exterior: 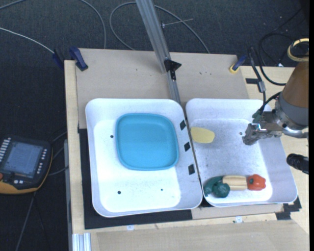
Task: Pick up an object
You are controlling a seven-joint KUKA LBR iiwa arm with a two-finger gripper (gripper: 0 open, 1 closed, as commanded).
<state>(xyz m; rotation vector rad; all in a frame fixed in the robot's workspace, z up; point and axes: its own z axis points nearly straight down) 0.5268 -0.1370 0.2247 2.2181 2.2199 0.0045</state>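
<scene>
Setting: robotics lab. Evidence: plywood table (127, 73) on dark carpet (29, 88); loose cables (98, 14) across the floor; handheld control pendant (22, 164) at left; blue clamps (78, 59) at the table's corners; metal camera mast (157, 37).

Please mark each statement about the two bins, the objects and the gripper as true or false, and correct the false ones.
1. The blue plate lies in the left bin. True.
2. The yellow piece lies in the left bin. False: it lies in the right bin, near that bin's left wall.
3. The green object, the tan object and the red object lie in a row near the right bin's front edge. True.
4. The gripper is over the blue plate. False: it is over the right bin, at its right part.
5. The gripper touches the red object. False: it is well apart from it.
</scene>
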